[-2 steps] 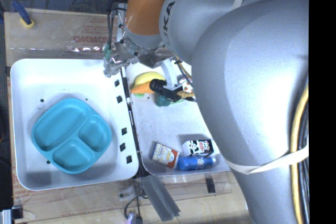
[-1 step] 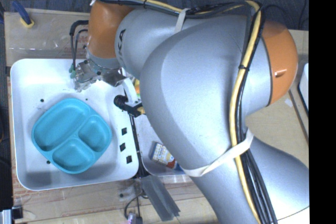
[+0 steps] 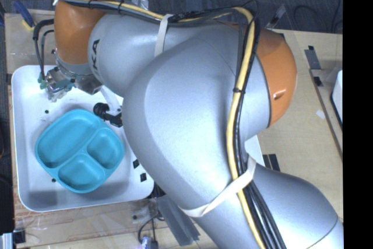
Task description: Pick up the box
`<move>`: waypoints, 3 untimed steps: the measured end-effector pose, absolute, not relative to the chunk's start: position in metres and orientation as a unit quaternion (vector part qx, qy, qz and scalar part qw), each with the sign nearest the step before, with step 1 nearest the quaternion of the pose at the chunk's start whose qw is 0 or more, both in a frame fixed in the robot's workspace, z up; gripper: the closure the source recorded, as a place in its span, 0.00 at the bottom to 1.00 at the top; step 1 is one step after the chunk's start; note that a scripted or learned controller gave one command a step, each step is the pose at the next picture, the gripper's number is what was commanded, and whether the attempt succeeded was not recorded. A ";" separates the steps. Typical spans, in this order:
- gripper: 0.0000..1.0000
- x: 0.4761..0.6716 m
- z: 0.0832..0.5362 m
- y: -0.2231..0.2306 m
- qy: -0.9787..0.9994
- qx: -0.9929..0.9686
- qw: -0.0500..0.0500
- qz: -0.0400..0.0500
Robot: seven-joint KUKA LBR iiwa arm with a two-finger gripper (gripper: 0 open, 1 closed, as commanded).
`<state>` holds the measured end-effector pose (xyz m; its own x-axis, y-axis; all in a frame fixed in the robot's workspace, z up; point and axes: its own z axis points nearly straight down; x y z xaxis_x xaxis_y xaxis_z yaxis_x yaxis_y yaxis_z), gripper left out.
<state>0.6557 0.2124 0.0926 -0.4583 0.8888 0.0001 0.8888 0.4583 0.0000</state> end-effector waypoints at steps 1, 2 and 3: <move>1.00 0.622 0.129 0.197 -0.837 -0.547 0.001 0.001; 1.00 0.562 0.097 0.198 -0.838 -0.545 0.001 0.002; 1.00 0.539 0.191 0.206 -0.868 -0.497 0.001 0.001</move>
